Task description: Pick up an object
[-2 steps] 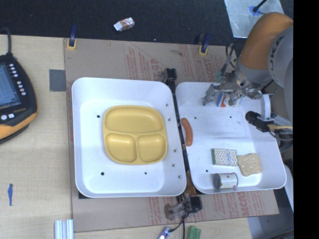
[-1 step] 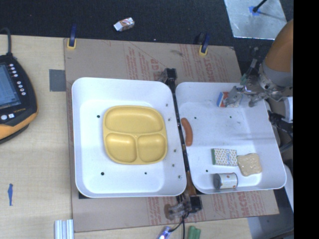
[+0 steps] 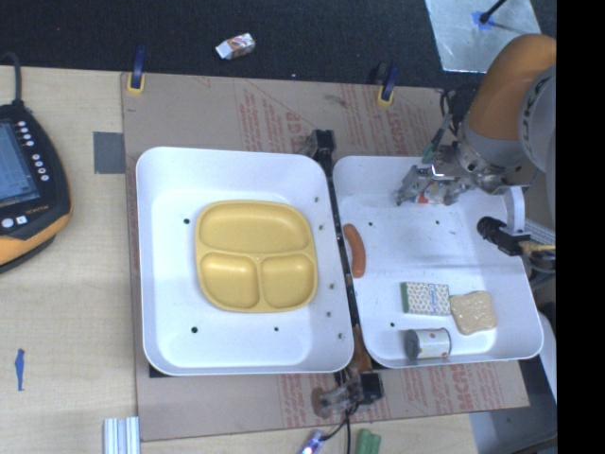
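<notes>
Blurring pincer (image 3: 423, 186) hides its grip.

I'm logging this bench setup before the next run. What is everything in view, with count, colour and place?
Bins: 2, white, side by side on the bench.
Divided plate: 1, yellow, middle of the left bin.
Sausage: 1, reddish-brown, left edge of the right bin.
Small box: 1, green and white, lower part of the right bin.
Cracker-like piece: 1, tan, right of the small box.
Can: 1, grey and white, lying on its side at the right bin's near edge.
Control pad: 1, black and orange, far left of the bench.
Clamps: 2, blue and yellow, back edge of the board.
Wrapper: 1, pale, on the dark floor.
Arm: 1, grey and orange, right.
Gripper: 1, over the right bin's far end.
</notes>
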`<state>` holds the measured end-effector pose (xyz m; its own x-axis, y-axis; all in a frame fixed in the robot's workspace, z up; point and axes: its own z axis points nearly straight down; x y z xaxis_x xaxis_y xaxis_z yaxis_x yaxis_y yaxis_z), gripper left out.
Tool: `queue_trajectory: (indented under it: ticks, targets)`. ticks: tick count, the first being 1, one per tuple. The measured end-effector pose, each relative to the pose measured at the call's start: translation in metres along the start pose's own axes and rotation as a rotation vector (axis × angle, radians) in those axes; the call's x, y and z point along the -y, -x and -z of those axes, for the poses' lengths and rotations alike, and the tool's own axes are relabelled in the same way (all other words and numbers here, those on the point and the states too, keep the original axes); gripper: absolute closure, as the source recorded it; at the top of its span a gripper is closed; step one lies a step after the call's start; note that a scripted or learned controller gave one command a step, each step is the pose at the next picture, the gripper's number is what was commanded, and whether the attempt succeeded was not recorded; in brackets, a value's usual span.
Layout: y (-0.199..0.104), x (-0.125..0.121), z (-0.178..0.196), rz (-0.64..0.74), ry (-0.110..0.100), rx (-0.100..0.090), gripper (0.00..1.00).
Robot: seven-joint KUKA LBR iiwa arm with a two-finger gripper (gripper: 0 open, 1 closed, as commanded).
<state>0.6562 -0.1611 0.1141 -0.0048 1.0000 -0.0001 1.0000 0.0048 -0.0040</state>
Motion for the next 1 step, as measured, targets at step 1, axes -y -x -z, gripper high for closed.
queue_trajectory:
  ticks: [1]
  targets:
    - [0.001, 0.0, 0.0107, 0.001, -0.001, 0.0, 1.0]
